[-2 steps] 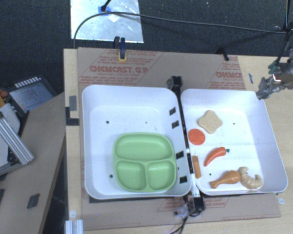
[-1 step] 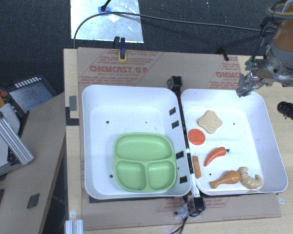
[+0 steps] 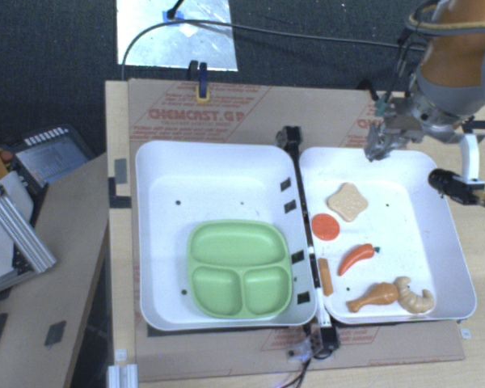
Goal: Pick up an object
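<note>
The gripper (image 3: 377,148) hangs at the right bin's (image 3: 453,241) twelve o'clock rim. The bread slice (image 3: 348,201) lies toward six o'clock of it; descending here risks striking the rim.

Two white bins side by side on bench. Left bin (image 3: 158,217): green divided plate (image 3: 238,267). Right bin (image 3: 444,241): bread slice (image 3: 347,201), red disc (image 3: 326,227), red pepper (image 3: 356,257), drumstick (image 3: 373,297), shrimp (image 3: 416,296), small sausage (image 3: 325,276). Gripper (image 3: 378,148) above right bin's far edge, top rt.

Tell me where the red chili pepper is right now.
The red chili pepper lies in the right bin, just below the red slice and above the chicken drumstick.
</note>
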Robot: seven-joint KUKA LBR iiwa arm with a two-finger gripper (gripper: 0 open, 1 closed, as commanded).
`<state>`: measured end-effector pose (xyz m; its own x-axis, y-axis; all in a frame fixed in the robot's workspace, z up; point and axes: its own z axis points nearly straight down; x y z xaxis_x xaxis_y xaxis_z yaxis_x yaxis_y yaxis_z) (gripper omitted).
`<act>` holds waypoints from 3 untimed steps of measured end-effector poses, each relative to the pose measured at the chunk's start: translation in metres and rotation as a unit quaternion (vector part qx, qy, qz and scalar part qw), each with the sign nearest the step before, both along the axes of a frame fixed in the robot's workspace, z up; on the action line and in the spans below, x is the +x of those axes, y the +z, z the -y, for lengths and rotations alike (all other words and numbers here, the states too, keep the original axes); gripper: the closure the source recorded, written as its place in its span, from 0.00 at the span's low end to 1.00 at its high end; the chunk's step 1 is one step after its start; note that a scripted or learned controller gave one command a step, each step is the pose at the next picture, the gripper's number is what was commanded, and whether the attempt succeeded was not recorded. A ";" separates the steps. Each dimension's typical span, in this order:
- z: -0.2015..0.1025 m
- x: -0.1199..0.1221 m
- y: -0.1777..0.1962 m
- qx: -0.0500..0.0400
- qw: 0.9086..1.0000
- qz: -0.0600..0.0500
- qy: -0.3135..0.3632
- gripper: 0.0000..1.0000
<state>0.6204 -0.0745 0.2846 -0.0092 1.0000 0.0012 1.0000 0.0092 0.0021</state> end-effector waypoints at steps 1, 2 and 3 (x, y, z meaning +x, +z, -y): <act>-0.047 -0.001 -0.022 0.000 1.000 -0.001 0.000 1.00; -0.096 0.004 -0.043 0.000 1.000 -0.001 0.000 1.00; -0.158 0.002 -0.053 0.000 1.000 -0.001 0.000 1.00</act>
